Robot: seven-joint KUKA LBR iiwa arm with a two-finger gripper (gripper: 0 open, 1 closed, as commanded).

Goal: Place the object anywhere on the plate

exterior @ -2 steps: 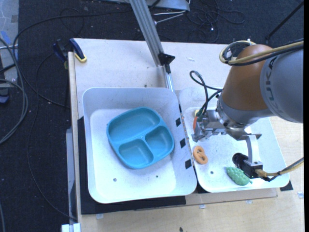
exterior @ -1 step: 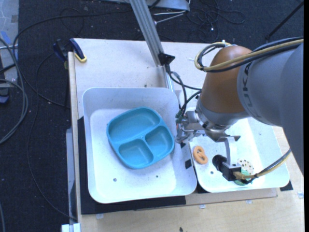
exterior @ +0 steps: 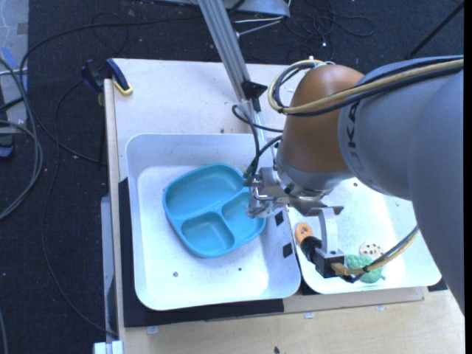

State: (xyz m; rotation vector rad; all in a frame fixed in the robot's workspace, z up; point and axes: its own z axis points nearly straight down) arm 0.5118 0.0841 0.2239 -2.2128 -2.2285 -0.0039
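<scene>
Centrally, gripper [exterior: 259, 202] over blue plate [exterior: 210, 209]

One fixed cam, mounted above the bench [exterior: 184, 87], looking down at a slant. Far side of bench sits at frame top, near edge at bottom. Mid-range: both bins fit in frame w/ dark floor and cables around them. Arm [exterior: 383, 124] enters from frame right, bulking large since it's closer to the lens. Left bin [exterior: 147, 271] lies left of the gripper [exterior: 258, 201], right bin [exterior: 413, 271] to its right and partly hidden by arm. No 2nd view to overlap.
</scene>
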